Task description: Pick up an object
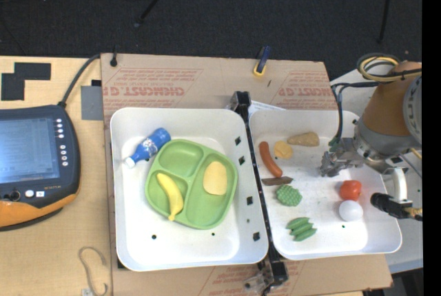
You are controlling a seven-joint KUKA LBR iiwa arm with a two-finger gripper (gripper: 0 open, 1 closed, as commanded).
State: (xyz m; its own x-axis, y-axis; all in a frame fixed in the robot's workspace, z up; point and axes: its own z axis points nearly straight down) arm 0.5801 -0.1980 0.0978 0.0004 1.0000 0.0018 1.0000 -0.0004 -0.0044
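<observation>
Left bin (131, 233): green plate (189, 150) bearing banana (170, 194). Right bin (386, 239): sausage (270, 158), gripper (333, 162) low over the floor, finger spread indiscernible; tomato (350, 188) lies just right of it, apart, ungrasped.

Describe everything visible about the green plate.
The green plate is a rounded, light-green divided dish, plastic by its look, with three compartments. It lies flat in the left bin, toward its middle. A banana lies in the lower-left compartment, and a pale yellow piece in the right one. The upper compartment shows bare green. A blue and white bottle lies at the plate's upper-left rim, close to or touching it.
</observation>
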